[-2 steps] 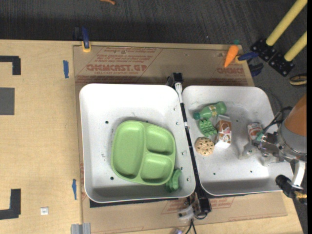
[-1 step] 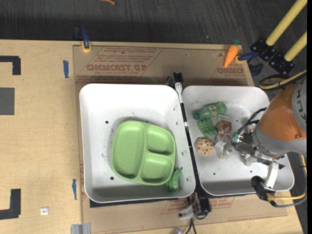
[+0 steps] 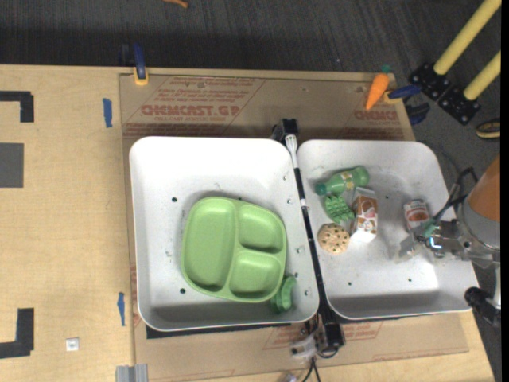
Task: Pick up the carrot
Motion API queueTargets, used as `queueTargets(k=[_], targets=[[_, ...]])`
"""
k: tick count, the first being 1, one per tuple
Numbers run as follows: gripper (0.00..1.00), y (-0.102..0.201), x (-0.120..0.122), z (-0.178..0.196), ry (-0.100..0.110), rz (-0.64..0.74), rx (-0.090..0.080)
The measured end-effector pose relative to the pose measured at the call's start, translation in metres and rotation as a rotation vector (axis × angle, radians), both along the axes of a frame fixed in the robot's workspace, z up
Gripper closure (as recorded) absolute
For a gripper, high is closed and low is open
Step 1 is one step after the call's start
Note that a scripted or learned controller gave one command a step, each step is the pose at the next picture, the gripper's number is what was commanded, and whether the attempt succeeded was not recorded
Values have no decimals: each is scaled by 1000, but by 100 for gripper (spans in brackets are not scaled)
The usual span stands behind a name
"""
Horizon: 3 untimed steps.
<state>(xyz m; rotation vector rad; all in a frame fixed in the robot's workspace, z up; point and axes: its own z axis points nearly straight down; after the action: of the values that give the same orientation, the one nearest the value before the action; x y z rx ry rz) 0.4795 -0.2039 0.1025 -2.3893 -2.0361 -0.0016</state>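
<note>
Now we see our gripper (image 3: 413, 243) low in the right bin (image 3: 398, 293), fingers slightly parted, gripping nothing. Well beyond it, outside the bin, the carrot (image 3: 377, 91) lies on the board (image 3: 238, 106).

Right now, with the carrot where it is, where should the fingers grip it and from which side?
The carrot lies outside both bins, on the board behind the right bin, tilted with its green top up and right. Grip the thicker orange part just below the green top, coming straight down, fingers closing across its narrow width. The gripper sits low in the right bin.
</note>
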Motion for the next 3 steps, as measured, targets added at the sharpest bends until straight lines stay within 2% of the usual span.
queueTargets(k=[1, 2, 3], targets=[[0, 61, 1, -12, -5, -515, -5], [0, -1, 4, -13, 8, -376, 28], [0, 78, 4, -13, -16, -546, -5]])
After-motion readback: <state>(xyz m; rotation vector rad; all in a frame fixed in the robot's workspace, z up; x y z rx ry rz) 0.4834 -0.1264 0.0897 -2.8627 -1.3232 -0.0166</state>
